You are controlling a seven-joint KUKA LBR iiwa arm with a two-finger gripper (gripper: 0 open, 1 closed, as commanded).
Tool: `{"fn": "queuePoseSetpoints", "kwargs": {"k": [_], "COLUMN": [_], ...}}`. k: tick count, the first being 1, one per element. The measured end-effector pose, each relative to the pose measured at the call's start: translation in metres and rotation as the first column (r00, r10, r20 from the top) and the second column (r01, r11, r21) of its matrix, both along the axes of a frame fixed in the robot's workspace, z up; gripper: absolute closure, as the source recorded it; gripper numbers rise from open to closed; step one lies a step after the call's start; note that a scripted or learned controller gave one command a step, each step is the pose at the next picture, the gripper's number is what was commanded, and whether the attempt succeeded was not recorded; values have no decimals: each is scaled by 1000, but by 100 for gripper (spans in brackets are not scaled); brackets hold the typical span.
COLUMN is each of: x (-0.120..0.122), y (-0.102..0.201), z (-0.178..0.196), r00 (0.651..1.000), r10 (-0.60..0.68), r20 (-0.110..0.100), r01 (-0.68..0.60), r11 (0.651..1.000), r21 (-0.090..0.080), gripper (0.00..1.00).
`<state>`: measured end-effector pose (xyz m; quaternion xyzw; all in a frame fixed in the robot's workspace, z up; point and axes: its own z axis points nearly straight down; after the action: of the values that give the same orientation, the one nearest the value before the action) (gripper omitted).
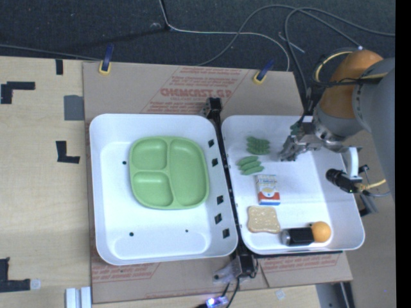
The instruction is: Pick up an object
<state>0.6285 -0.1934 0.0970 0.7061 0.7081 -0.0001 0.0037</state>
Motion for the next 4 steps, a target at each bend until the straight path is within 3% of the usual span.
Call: {"fn": "queuePoseSetpoints", "kwargs": {"k": [2,3,4], "x": [-2,-1,-12], "y": [-7,-6,47], "z": [105,140,130], "r00": [1000,1000,1000], "r10": [-3,-1,2], "r20": [1,-2,-7], "r01": [3,1,-2], "r11": [1000,1000,1000], "r21": [3,4,7], "gripper": [100,100,100]}}
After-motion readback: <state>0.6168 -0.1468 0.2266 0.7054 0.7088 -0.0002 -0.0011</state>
